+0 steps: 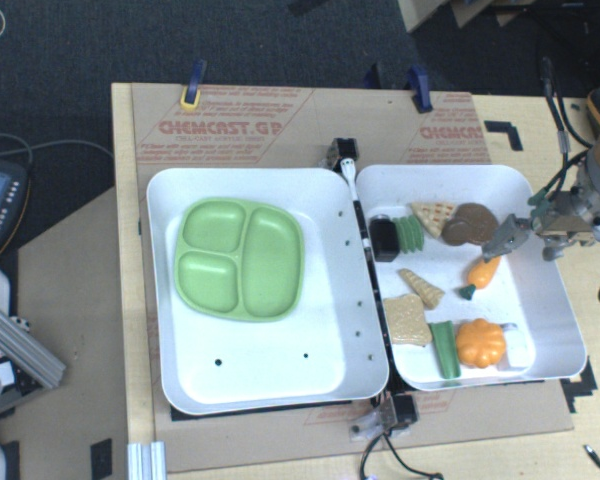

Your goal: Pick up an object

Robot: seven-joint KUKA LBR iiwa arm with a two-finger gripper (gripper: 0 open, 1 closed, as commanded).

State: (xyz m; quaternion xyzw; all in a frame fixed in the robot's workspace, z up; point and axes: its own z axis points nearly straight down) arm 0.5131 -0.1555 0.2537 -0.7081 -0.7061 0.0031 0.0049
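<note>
The tool (515, 236) reaches in over the right edge of the right bin (555, 303), about halfway along that edge, its metal fingers pointing left toward the bin's middle. Whether its fingers are apart or together cannot be told at this angle, and nothing is seen clamped between them. Just below and left of its tip lies a small carrot (483, 272), orange with a green stub, tilted; the tip seems to hang right over the carrot's upper end, though contact cannot be judged. Just left of the tip, near the bin's far edge, rests a brown round piece (469, 224), with a tan waffle-like wedge (433, 215) touching it on the left. Further left, by the bin's left wall, sit a black block (383, 238) and a green ridged piece (410, 233) side by side. In the middle of the bin is a pale wedge (421, 287), and below it a tan cracker (406, 320). Near the bin's front edge a green stick (445, 349) lies beside an orange pumpkin (480, 342), well apart from the tool. The left bin (280, 368) carries a green divided plate (241, 259) toward its far left corner. Both bins sit on the brown tabletop (280, 118).
</note>
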